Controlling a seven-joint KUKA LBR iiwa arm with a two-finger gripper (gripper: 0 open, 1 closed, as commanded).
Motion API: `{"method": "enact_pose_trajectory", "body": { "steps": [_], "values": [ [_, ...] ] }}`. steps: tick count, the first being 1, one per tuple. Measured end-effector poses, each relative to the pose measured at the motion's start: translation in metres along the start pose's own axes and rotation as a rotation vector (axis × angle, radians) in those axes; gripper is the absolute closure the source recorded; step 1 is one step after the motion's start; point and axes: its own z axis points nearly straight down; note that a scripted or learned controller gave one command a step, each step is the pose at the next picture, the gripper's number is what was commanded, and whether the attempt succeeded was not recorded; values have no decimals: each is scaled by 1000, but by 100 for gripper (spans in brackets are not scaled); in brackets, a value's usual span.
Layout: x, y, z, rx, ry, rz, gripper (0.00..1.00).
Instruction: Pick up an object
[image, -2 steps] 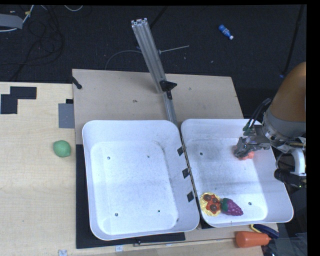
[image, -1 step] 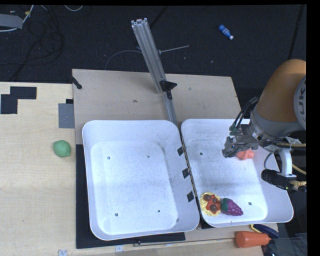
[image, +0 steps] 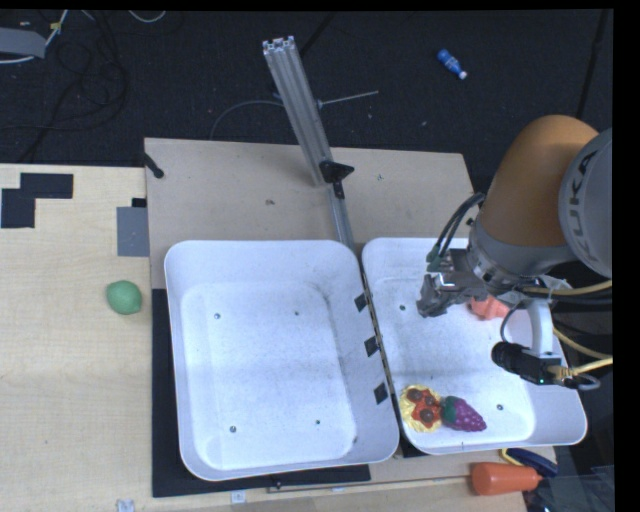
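Shown here was the moment you would have read as an early stage of the pick. The grey arm with its orange band (image: 545, 180) reached in from the right, and its dark two-finger hand (image: 437, 297) hung over the upper part of the right-hand shallow white bin (image: 560, 425). Whether that hand stood open or closed could not be told from this slanted view, and nothing could be seen between its tips, so you should not have counted any object as held. Candidate objects lay in the same bin: a small salmon-pink piece (image: 490, 308) just beside the hand, partly hidden behind the wrist, and, near the bin's lower edge, a flat yellow toy with red spots (image: 421, 408) touching a purple bunch-of-grapes toy (image: 464, 414). The left-hand shallow white bin (image: 190, 270) sat alongside, joined by dark clips at the shared rim. Off the bins, a green ball (image: 125, 297) rested on the pale wooden bench (image: 60, 400) to the left, and an orange tube-like object (image: 503, 477) lay below the right bin. As a judgement, the approach was done; closing on an object, most plausibly the pink piece, and lifting it clear remained.
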Motion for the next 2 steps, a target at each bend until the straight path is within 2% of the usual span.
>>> {"method": "enact_pose_trajectory", "body": {
  "steps": [1, 2],
  "values": [
    [55, -6, -10, 1, 0, 0, 100],
    [105, -13, 2, 2, 1, 0, 100]
  ]
}}
